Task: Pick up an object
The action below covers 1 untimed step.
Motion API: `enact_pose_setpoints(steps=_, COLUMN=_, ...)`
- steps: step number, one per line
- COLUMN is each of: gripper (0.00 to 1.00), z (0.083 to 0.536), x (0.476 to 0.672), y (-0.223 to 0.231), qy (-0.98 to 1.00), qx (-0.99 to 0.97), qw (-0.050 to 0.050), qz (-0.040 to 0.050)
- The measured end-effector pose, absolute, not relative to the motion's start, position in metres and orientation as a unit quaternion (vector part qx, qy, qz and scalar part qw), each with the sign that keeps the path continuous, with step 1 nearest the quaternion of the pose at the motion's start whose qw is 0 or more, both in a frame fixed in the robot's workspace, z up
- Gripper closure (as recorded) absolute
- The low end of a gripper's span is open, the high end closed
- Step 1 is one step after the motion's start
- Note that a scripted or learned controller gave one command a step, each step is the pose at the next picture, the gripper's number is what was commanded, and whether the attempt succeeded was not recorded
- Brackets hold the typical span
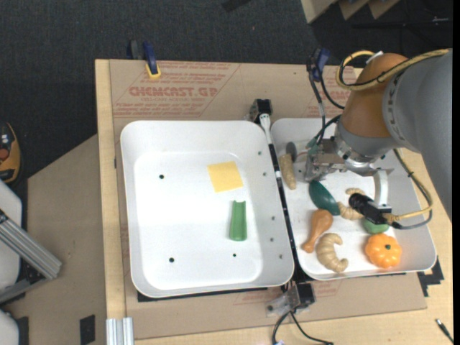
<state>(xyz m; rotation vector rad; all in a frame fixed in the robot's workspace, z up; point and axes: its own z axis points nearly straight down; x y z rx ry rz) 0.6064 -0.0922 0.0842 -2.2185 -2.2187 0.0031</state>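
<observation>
We take the teal piece (323, 195) as our landmark; it lies in the right bin (424, 254). Our gripper (314, 165) hovers just above it, toward the tan piece (287, 171) by the divider. We cannot tell the jaw state. We should descend squarely, centring over one piece, avoiding the drumstick (317, 229) below.

Glossy smooth white plastic bins (144, 192), matt brown board bench (180, 85), shiny plastic pumpkin (382, 251), matt yellow square (225, 176)

High slanted view over both bins (129, 192)
</observation>
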Motion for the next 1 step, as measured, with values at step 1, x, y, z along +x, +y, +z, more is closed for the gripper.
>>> enact_pose_setpoints(steps=1, gripper=0.0, z=0.0848, x=0.6074, y=-0.0929, qy=-0.707, qx=-0.707, qw=0.001, qz=0.0004)
